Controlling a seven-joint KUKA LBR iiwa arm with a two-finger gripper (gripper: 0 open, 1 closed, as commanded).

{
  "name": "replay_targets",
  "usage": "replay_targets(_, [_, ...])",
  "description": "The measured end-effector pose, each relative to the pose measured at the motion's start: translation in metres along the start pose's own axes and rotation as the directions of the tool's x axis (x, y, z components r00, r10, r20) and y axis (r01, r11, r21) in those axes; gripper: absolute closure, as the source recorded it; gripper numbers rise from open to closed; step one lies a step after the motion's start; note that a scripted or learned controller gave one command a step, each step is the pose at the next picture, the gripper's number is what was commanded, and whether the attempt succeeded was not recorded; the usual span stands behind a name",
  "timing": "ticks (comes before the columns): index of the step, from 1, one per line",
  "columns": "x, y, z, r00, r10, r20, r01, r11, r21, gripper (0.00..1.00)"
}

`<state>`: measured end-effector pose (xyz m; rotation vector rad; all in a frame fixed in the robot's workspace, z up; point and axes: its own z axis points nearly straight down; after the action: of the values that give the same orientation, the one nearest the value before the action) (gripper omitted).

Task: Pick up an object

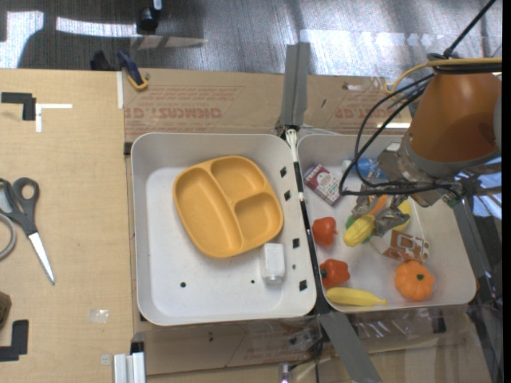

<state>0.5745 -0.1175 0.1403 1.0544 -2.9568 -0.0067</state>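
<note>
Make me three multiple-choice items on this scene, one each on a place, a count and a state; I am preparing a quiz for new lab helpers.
1. Where does the yellow divided plate lie?
A. left bin
B. right bin
C. on the bench

2. How many compartments does the plate have?
A. two
B. three
C. four

3. How does the banana lie?
A. on the plate
B. flat near the right bin's front wall
C. hanging from the arm

Answers: 1 A, it sits in the left bin. 2 B, ridges mark three sections. 3 B, it rests on the bin floor.

Mirrored red print along the cardboard strip (209, 102) behind the bins at frame top, too blurred to read.
</note>
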Motion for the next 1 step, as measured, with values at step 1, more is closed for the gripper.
replay_targets(1, [-0.0624,-0.0228,0.0491,0.994,0.107,0.005,-0.107,0.994,0.004,1.0])
